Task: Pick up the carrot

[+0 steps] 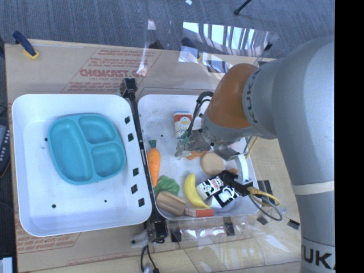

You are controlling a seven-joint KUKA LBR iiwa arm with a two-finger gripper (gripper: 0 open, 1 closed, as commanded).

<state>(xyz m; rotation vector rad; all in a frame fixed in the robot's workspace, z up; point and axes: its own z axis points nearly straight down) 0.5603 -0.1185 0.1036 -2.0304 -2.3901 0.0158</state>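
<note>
Down in the right bin, the gripper hangs below the orange wrist band, and I cannot tell its state; the carrot lies just beside it toward the left, long axis running up-down along the bin's left wall. Around it sit a banana and a small carton, while the left bin holds a blue divided plate.

The grey arm enters from the right and bends down at its orange band, with the wrist pointing down and leftward and the gripper low beneath it, its 2 fingers too obscured to read.
</note>
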